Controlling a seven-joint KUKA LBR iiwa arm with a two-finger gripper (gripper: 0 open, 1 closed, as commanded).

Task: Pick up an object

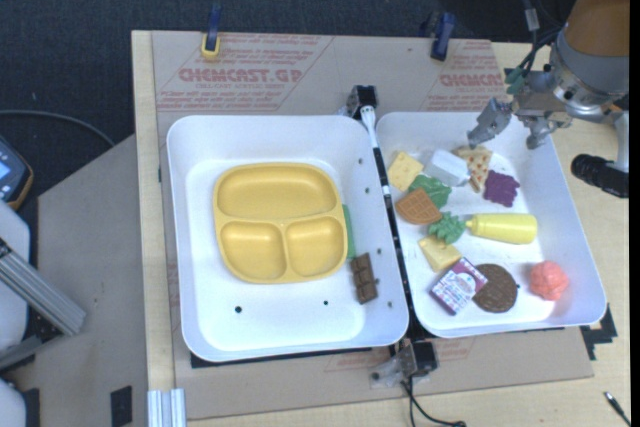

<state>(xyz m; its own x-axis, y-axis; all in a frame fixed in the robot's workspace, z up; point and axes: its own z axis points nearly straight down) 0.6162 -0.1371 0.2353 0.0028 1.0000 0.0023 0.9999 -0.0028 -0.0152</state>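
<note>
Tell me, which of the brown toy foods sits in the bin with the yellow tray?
The brown chocolate bar, lying beside the yellow tray in the left bin. The round brown cookie and the brown piece lie in the right bin.

Yellow divided tray (278,220) in left bin (190,245)

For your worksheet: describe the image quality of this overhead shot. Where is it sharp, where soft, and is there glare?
Camera view: even, soft light; the yellow tray is crisp with a mild sheen; the gripper over the right bin looks slightly blurred; the white bins are bright, nearly washed out; shadows are faint.
</note>
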